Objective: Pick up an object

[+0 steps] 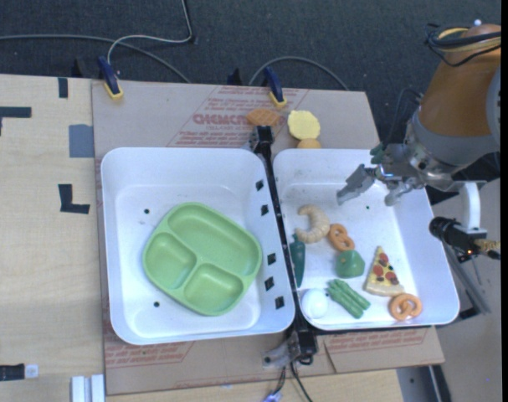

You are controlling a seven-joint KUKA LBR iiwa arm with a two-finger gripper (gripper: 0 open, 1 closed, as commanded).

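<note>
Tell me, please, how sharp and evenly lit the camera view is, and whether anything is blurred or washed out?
Camera view: even, soft light with faint shadows; the green tray and pizza slice read clearly, the gripper is slightly soft, and the white object nearly washes into the right bin's white floor.

Tray [202, 260] in left bin [120, 174]

Table [36, 249]: light wood, black tape marks along the left of the frame. Cardboard sheet [203, 115]: red print, beneath both bins, held at its upper edge by two blue-and-yellow clamps [110, 78]. Cables [153, 32]: thin, looping over dark floor at the top of the frame. Left bin [120, 174]: white, holds a green divided plate [202, 258].
</note>
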